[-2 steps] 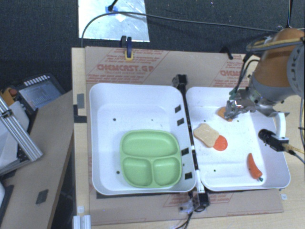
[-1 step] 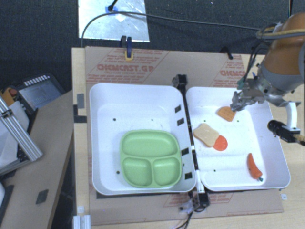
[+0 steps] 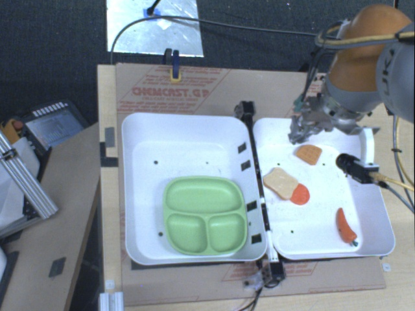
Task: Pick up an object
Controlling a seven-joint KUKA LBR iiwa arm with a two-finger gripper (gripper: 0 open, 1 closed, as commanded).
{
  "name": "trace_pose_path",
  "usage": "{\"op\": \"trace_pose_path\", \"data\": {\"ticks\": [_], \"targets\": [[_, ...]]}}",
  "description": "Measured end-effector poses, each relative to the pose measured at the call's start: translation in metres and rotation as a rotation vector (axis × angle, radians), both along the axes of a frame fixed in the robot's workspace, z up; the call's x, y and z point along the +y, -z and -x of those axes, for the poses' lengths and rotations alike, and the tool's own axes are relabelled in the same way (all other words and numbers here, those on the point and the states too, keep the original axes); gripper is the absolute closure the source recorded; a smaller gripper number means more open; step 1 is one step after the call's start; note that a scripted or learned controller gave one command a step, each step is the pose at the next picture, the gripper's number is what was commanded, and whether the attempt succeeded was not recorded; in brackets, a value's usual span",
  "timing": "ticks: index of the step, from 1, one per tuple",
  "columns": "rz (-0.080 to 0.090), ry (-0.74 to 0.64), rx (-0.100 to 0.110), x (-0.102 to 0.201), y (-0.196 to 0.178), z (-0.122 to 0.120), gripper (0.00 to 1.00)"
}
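Camera view: the gripper (image 3: 302, 132) hangs over the far part of the right-hand shallow white bin (image 3: 376, 235), just beside a small orange-brown food piece (image 3: 309, 153). Gripper state: cannot tell. Nothing is visibly held. Nearer the bin's middle lie a tan bread-like slice (image 3: 280, 182) touching a red round slice (image 3: 299, 194); an orange carrot-shaped piece (image 3: 345, 226) lies well apart. A green three-compartment plastic tray (image 3: 203, 214) occupies the left-hand bin (image 3: 139, 173). Judged progress: no object is picked up; grasp and lift remain.

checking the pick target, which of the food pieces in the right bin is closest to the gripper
The orange wedge-shaped piece, just below the gripper. The bread slice, red round piece and carrot all lie farther toward the front.
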State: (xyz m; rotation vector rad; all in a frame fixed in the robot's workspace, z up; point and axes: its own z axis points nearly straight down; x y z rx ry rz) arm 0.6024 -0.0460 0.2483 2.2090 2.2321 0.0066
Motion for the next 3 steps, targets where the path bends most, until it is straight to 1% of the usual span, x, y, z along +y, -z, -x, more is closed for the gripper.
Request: {"op": "trace_pose_path", "data": {"ticks": [1, 2, 3], "targets": [[0.000, 0.001, 0.000, 0.049, -0.006, -0.016, 1.00], [0.000, 0.001, 0.001, 0.099, 0.003, -0.040, 1.00], [-0.001, 0.000, 0.001, 0.155, 0.001, -0.049, 1.00]]}}
